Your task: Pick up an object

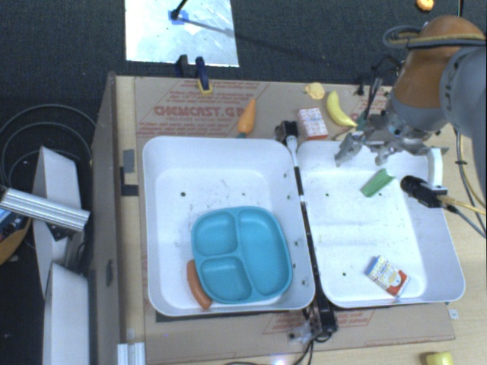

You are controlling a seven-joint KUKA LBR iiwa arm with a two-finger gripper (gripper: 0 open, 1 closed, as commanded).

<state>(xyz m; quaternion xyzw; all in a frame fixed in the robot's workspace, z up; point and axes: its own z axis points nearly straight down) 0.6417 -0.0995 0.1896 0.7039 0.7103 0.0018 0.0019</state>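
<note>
From the fixed camera above the bench, the grey arm with its orange band (437, 55) reaches in from the right and hangs over the far edge of the right shallow white bin (426, 280). Its two-finger gripper (366, 149) has the fingers spread apart, one metal fingertip (346, 151) toward the bin divider and the other nearer the arm, with nothing between them. Just beyond the fingers, on the bin floor, lies a small green rectangular block (377, 182), tilted at a slant and not touching the gripper. Near the front of the same bin rests a small white carton with blue and red print (386, 275). A black cylindrical fitting (421, 189) with a cable juts in over the bin's right side.

The left shallow white bin (171, 173) holds a light blue plastic tray with three compartments (240, 254) and, against the tray's front left edge, an orange sausage-shaped toy (198, 284).

On the cardboard behind the bins (outside both) lie an orange carrot-shaped toy (246, 116), a small pink and white box (313, 123) and a yellow plastic banana (338, 111), the box just beside the banana.
</note>
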